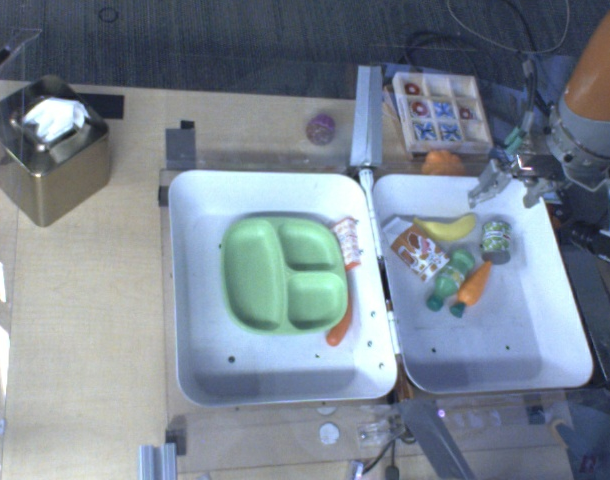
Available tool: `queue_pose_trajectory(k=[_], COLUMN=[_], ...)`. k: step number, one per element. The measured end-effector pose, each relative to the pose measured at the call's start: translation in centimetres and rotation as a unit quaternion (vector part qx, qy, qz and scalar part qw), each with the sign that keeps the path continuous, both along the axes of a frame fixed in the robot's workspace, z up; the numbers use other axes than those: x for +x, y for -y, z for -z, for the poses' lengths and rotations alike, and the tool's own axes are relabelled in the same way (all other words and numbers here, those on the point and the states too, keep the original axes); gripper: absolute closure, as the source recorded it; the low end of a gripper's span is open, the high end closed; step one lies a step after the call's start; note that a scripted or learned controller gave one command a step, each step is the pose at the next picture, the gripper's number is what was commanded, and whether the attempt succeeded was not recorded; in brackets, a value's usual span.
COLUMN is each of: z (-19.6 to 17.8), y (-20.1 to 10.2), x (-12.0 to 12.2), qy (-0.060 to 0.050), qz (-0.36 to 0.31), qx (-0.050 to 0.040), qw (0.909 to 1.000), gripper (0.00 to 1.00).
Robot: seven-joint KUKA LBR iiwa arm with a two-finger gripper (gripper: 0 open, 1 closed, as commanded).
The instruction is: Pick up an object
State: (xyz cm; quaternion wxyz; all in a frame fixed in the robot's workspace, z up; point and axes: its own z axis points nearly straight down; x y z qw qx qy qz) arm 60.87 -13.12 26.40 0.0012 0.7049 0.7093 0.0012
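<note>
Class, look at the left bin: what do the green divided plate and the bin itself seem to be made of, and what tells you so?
Green divided plate: probably moulded plastic, matte; uniform colour, rounded compartments, soft sheen. Left bin: likely smooth white plastic, slightly glossy; rounded corners and a thin rim, though painted metal cannot be ruled out.

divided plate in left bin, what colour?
Light green. The divided plate shows plainly in the camera view, lying in the left bin.

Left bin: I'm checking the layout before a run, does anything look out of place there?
Slightly. An orange carrot and a small packet lie against the green divided plate, on its right edge rather than in its compartments.
</note>
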Motion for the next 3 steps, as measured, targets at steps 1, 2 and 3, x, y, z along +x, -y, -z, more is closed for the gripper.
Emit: queue_pose_trajectory(k=[1,2,3], z=[12.4,16.3,17.4], y=[-0.1,1.9,3.3], x=[-3.5,-4.9,-7.4], qy=[0.0,0.003,0.006], qz=[-0.004,0.007,0.012], qx=[-0.0001,-0.0006,-0.0013], qw=[1.0,1.0,0.9999], gripper=[0.0,0.0,0.0])
